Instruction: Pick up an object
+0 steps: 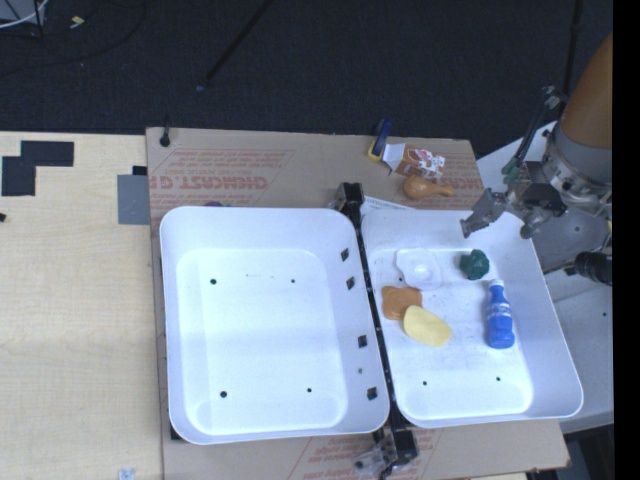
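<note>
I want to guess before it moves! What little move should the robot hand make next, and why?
Probably down and a bit toward the left, onto the green ball. The gripper hangs above the right bin's far edge holding nothing, and the ball is the closest thing, nearer than the blue bottle.

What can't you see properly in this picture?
- Arm: cut off by the camera view's right edge.
- White object in the right bin: it blends into the white floor, shape unclear.
- Small packet behind the bins: print too small to read.
</note>
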Controlling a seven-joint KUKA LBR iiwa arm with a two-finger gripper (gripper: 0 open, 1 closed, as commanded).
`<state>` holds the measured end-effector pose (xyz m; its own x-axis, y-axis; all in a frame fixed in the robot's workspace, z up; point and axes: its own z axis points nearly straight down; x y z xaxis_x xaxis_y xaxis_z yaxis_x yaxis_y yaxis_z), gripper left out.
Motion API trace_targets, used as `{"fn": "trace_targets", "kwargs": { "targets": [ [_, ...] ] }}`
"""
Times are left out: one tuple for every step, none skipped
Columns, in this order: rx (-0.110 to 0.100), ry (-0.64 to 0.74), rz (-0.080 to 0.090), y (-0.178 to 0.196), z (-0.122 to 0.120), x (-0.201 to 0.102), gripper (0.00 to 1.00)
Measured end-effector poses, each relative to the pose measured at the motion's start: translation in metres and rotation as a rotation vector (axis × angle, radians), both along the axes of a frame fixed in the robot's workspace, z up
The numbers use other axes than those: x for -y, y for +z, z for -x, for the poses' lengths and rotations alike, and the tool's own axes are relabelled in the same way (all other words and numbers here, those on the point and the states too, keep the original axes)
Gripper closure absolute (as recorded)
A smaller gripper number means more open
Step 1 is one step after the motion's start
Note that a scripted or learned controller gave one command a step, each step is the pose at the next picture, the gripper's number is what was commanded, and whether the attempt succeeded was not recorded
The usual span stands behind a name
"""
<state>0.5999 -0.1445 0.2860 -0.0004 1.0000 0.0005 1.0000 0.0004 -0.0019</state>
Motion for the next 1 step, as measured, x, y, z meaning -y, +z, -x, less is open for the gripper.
{"fn": "trace_targets", "kwargs": {
  "targets": [
    [-0.002, -0.004, 0.001, 0.0053, 0.0327, 0.0572, 0.00]
  ]
}}
